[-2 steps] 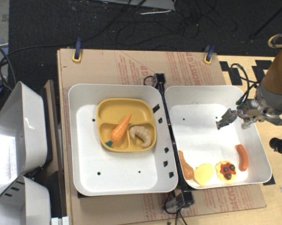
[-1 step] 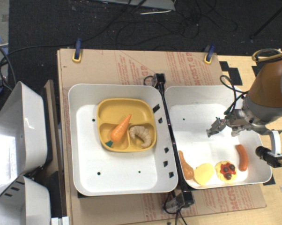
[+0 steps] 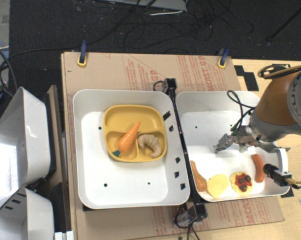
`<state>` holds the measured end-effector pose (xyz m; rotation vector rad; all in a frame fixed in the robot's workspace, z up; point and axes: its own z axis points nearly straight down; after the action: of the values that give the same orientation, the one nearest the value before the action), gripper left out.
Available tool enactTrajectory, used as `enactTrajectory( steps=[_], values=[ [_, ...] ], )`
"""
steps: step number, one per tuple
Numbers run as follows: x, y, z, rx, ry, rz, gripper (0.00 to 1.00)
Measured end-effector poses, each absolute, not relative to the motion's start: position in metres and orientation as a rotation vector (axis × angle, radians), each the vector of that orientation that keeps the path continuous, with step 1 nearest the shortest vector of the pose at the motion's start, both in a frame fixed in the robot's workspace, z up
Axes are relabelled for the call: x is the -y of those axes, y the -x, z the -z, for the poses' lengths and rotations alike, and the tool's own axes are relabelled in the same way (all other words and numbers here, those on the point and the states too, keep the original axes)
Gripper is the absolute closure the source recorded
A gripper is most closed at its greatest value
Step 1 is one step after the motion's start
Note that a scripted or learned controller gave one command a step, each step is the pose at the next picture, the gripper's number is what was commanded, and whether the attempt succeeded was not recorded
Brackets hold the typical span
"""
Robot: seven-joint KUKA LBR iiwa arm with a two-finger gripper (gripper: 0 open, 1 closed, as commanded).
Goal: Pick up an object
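My gripper (image 3: 223, 144) hangs over the middle of the right bin (image 3: 205, 116), above bare white floor, and I see nothing in it. Along that bin's front edge lie an orange drumstick-shaped piece (image 3: 198, 176), a pale yellow round piece (image 3: 218, 185), a small yellow tart with red topping (image 3: 241, 182) and a red sausage (image 3: 259, 167). The sausage is closest to the gripper, down and to its right. In the left bin (image 3: 90, 184) a yellow divided plate (image 3: 113, 115) holds an orange carrot (image 3: 128, 137) and a beige curled shrimp (image 3: 150, 144).
The grey arm with its orange band (image 3: 278, 106) enters from the right and covers the right bin's far right side. A black divider (image 3: 176, 129) runs between the bins. A white container (image 3: 18, 134) stands left of the bench. Cables lie on the dark floor behind.
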<state>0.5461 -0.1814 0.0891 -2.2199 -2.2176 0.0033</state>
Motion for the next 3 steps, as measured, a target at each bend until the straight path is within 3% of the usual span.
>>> enactTrajectory(
  steps=[1,2,3],
  values=[
    [0.182,-0.547,-0.102,2.22,2.223,0.0,1.0],
    [0.186,-0.555,-0.162,2.227,2.222,0.003,1.0],
    [0.185,-0.55,-0.224,2.229,2.223,0.004,1.0]
  ],
)
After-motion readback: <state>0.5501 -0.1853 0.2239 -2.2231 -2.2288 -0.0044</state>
